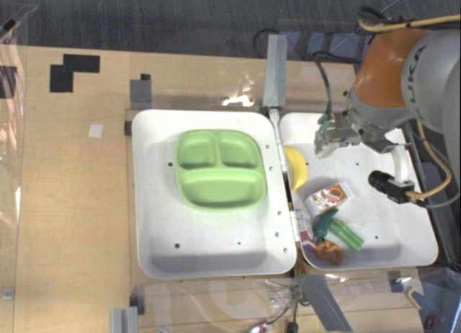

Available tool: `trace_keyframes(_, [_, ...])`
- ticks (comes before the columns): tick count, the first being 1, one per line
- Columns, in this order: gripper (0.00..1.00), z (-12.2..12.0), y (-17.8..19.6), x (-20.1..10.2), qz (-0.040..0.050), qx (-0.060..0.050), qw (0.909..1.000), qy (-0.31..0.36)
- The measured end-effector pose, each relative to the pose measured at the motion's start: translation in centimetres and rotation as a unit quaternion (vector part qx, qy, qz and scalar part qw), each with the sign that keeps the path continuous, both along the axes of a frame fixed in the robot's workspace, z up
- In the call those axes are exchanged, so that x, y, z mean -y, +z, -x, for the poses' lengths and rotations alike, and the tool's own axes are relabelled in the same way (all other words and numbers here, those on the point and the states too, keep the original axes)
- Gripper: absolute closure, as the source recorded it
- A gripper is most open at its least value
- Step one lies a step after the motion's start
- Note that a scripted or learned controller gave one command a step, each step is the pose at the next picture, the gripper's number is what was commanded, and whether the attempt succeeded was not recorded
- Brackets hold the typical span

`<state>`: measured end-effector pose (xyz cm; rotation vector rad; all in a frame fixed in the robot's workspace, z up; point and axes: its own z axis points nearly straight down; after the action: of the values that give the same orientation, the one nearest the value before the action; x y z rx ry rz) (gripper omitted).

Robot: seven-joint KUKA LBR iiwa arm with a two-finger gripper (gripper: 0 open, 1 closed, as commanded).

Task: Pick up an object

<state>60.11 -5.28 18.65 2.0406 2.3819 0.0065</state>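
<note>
Right bin (403,249), near edge, about five o'clock from bench centre: small brown round object (330,251), hard to identify, touching a green toy vegetable (338,230) just behind it; probably light, rigid plastic, smooth and likely to slip; best taken across the narrow width of the green stalk. Just beyond, toward eleven o'clock of that pair: flat snack packet (328,197), white with red print, probably light and crinkly, lying too flat for an easy pinch; edges the only purchase. Further back, tight against the dividing wall at nine o'clock of the bin: yellow banana (295,165), curved, probably light, firm toy; mid-body across the short axis the likeliest hold, though the wall crowds one side. Far end of the bin, about twelve o'clock: gripper (330,139), hanging low over bare bin floor, nothing seen between the fingers; whether parted or closed cannot be told. Banana just beside and below-left of the gripper, at roughly seven o'clock; packet and green pieces well apart at six o'clock. Left bin (151,194): green divided plate (218,169), centred.
</note>
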Motion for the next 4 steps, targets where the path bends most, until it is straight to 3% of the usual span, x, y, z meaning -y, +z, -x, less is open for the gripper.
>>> trace_keyframes(1, [0.00,0.0,0.0,0.0,0.0000,0.000,1.0000,0.000])
trace_keyframes(2, [0.00,2.5,-4.9,3.6,0.0004,-0.001,0.9960,0.090])
trace_keyframes(3, [0.00,4.2,-9.4,4.6,0.0016,0.006,0.9906,0.137])
trace_keyframes(4, [1.00,4.0,-8.2,4.4,-0.0001,0.008,0.9906,0.137])
